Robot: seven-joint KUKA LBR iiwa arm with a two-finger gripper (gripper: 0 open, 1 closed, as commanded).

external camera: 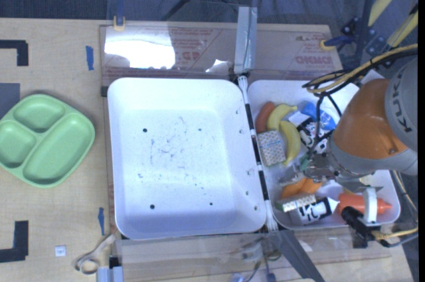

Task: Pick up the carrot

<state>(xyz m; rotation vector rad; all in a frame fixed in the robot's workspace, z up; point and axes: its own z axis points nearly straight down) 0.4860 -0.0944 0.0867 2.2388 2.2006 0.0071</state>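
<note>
The carrot (299, 188), a short orange piece, lies in the right bin (392, 176) near its front left, just above a black and white bottle (307, 210). My gripper (311, 169) hangs directly over the carrot's upper edge, low in the bin, under the orange band of the wrist (365, 129). The wrist hides the middle of the bin. I cannot tell whether the gripper touches the carrot.
Around the gripper lie a yellow banana (287, 133), a red-orange fruit (265, 115), a speckled sponge block (271, 147), a blue item (319, 116) and an orange and white object (364, 203). The left bin (179, 154) adjoins. A green divided plate (43, 139) rests at far left.
</note>
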